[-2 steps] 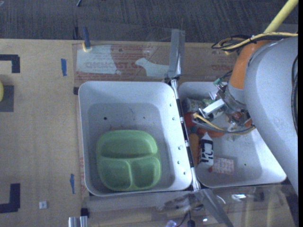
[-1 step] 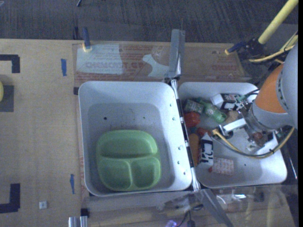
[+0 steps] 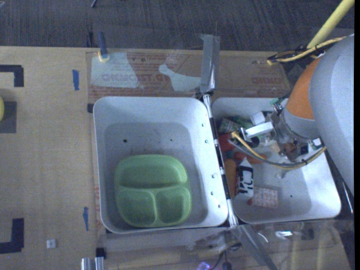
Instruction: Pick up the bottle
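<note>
My gripper point(image 3: 277, 146) is low over the back of the right bin point(image 3: 315, 201), with the grey arm and its orange band above it hiding what lies below. Just left of it sits a cluster of things: a green packet point(image 3: 233, 124), a red item point(image 3: 227, 145), and a black item with white lettering point(image 3: 245, 181) by the bin's left wall. I cannot tell which of these is the bottle; the black lettered item may be it. Nothing visibly sits in the gripper.
A pale pink patterned packet point(image 3: 265, 196) lies near the front of the right bin. The left bin point(image 3: 107, 122) holds a green divided plate point(image 3: 152, 189) at its front. The two bins meet at a narrow ridge point(image 3: 216, 151).
</note>
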